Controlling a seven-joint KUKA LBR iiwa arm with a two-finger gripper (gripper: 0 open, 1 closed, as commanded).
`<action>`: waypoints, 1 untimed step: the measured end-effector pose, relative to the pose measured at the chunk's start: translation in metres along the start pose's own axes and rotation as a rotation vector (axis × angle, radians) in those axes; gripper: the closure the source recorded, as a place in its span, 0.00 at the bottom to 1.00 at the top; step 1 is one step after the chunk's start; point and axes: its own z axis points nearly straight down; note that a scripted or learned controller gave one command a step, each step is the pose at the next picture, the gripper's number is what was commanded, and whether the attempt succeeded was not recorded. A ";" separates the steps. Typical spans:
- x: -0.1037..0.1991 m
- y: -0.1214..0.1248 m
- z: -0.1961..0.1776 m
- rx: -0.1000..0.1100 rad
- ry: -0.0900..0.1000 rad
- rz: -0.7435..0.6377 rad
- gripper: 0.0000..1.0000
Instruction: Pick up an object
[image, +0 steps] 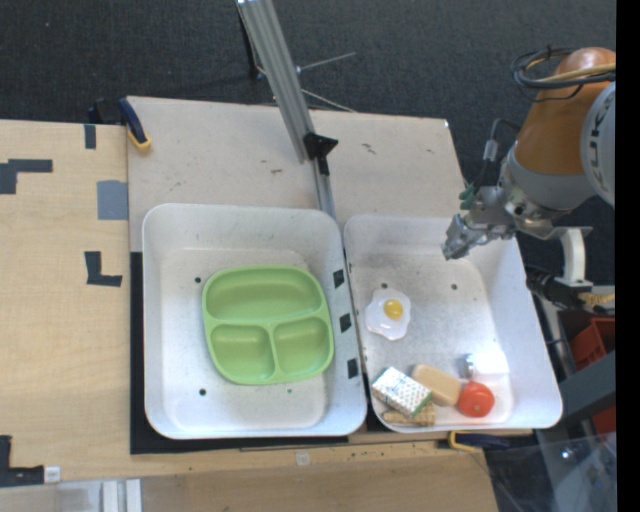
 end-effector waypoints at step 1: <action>0.052 0.022 0.011 0.000 0.000 0.000 1.00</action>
